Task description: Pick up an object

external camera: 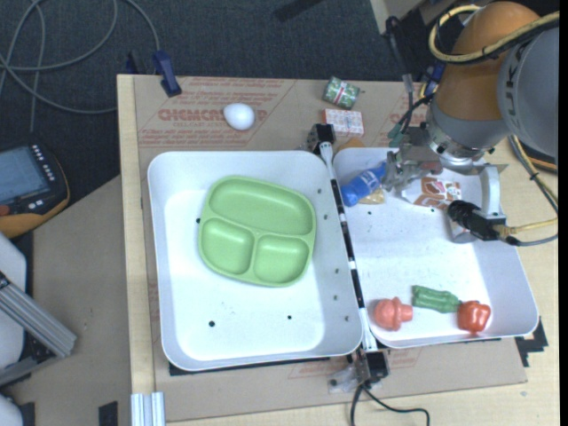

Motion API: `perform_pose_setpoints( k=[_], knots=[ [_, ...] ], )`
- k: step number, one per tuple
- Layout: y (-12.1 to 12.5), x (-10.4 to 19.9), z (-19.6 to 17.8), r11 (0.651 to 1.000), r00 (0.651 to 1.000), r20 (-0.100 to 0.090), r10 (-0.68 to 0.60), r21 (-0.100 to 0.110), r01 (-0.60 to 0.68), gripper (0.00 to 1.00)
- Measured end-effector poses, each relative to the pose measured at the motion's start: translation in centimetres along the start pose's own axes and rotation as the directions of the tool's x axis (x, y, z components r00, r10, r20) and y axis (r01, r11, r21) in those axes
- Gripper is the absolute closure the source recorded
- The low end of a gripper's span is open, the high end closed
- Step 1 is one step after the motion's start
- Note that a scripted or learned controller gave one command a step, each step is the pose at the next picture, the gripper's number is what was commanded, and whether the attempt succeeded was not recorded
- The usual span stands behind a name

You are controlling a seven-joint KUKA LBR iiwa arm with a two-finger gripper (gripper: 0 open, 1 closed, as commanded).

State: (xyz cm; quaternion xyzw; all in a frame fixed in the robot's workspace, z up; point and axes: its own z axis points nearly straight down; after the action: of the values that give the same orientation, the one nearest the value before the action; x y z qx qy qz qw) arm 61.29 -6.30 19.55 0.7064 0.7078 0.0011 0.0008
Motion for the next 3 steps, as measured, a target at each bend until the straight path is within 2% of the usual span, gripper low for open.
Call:
perform_pose_setpoints(
  k=[1, 2, 3],
  knots=[
    [0.1, -5.0, 0.5, 1.0, 1.0, 0.003, 0.002, 0.0, -0.002, 1.0],
    [2.6, -13.3, -1.2, 1.0, 1.0, 0.003, 0.002, 0.0, -0.002, 1.0],
    [-2.6, -15.1, -2.4, 1.0, 1.0, 0.001, 0.003, 0.004, -0.003, 1.0]
  ],
)
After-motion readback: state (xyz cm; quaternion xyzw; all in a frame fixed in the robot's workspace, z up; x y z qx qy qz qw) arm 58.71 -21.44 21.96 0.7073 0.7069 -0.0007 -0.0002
